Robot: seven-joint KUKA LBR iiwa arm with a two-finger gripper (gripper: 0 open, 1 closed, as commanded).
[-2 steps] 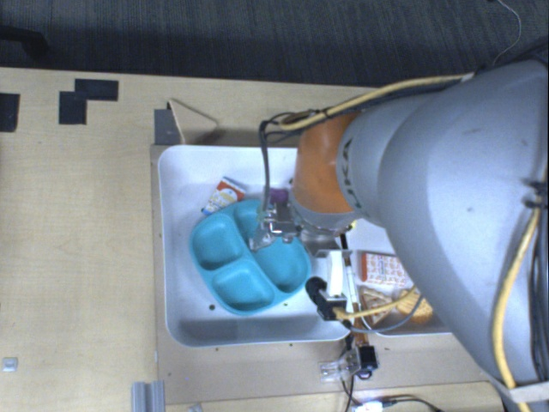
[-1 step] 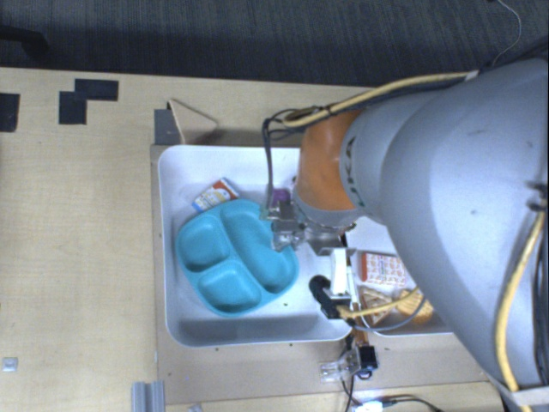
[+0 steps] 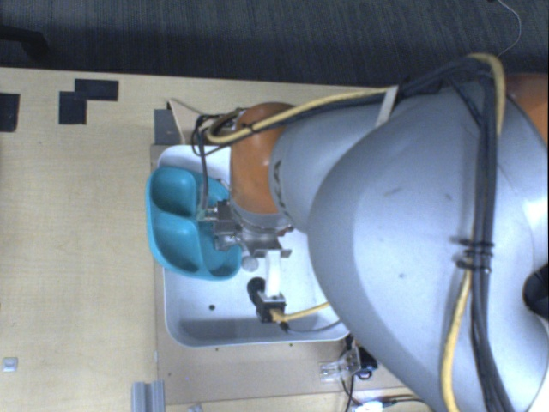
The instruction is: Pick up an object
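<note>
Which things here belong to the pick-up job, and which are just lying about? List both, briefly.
Job: gripper; blue two-hollow dish close by it; white bin holding the dish.
Lying about: black patches on the bench; small grey piece at the bench's lower left.

Grey arm (image 3: pixel 403 230) reaches in from right, big link nearest camera. Orange band (image 3: pixel 253 170) sits above wrist. Wrist points down-left, pincer (image 3: pixel 221 228) low at arm's left end.

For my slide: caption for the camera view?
Gripper at a blue dish by the white bin's left edge.
</note>
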